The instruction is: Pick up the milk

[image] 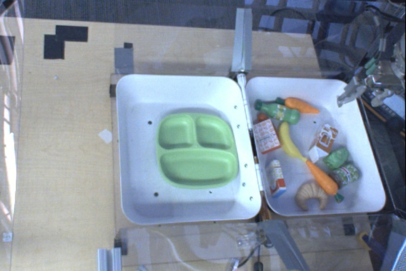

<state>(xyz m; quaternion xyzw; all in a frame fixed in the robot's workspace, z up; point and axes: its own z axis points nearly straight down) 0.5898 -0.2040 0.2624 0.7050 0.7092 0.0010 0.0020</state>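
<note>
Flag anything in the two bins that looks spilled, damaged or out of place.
Nothing stands out. The green plate sits flat in the left bin. The right bin holds a loose jumble of toy food, including the milk lying on its side beside the banana. No spill or visible damage.
</note>
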